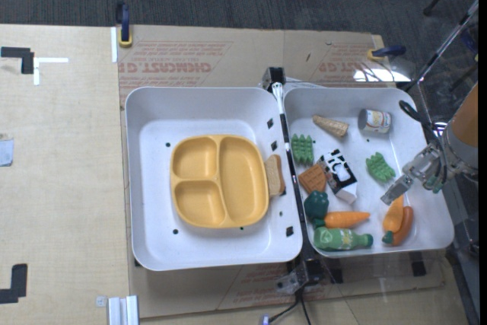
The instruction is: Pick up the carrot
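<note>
Cardboard covers the bench under two white bins; the left bin (144, 186) holds a yellow divided plate (219, 180). My gripper (407, 183) hangs over the right bin (426, 141), near its right wall, fingers slightly parted and holding nothing. Well left of it lies the carrot (346, 219), just above a green bottle (342, 240).

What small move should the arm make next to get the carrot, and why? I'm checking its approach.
Probably a short move toward the view's left and slightly down. The gripper sits near the right bin's right side, above an orange-and-red toy, while the carrot lies apart to the left, just above the green bottle.
</note>
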`<state>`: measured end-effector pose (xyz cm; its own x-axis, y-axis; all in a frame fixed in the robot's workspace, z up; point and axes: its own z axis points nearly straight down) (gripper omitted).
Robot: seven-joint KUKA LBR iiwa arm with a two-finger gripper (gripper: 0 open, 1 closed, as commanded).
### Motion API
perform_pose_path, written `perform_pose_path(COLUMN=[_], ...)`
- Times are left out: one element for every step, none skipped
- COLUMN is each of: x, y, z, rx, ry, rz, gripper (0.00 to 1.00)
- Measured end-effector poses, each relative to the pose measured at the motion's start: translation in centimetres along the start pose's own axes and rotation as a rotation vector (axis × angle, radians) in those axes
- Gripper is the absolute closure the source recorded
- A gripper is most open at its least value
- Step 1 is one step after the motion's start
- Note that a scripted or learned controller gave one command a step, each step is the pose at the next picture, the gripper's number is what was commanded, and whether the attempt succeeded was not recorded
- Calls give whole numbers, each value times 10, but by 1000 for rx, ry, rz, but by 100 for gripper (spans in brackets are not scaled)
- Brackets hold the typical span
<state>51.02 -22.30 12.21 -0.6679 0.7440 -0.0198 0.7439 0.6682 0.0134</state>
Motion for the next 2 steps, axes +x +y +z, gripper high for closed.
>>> perform_pose_path(x=[-2, -2], y=[1, 1], z=[-10, -10], rx=[-4, -3], ry=[-6, -6], rz=[5, 6], gripper=[100, 0])
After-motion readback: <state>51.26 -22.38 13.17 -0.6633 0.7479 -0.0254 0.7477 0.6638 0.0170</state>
